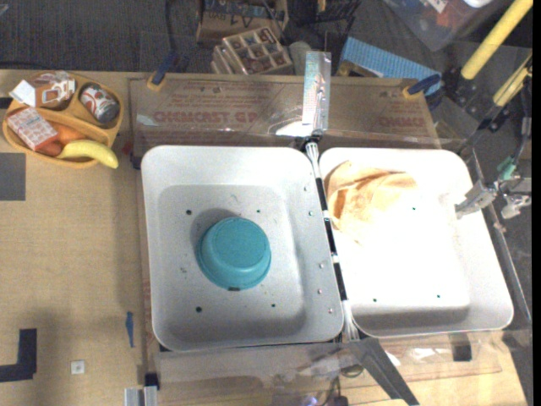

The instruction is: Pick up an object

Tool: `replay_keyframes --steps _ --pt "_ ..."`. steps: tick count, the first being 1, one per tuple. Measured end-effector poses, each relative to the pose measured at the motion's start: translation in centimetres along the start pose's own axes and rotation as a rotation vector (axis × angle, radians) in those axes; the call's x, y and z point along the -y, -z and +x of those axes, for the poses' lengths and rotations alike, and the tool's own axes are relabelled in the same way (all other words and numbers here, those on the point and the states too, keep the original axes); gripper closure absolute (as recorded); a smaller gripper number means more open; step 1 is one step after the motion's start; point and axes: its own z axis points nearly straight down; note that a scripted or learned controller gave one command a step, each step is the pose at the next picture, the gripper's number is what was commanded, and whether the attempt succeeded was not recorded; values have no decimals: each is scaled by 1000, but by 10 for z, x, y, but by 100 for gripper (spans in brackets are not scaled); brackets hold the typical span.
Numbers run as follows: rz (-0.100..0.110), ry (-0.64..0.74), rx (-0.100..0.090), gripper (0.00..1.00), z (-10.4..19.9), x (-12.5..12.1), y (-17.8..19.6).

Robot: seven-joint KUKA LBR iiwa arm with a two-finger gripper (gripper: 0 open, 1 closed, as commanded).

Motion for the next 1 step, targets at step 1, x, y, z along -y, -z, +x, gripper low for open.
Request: replay_keyframes --steps 1 --pt "-9 287 5 0 -3 29 190"
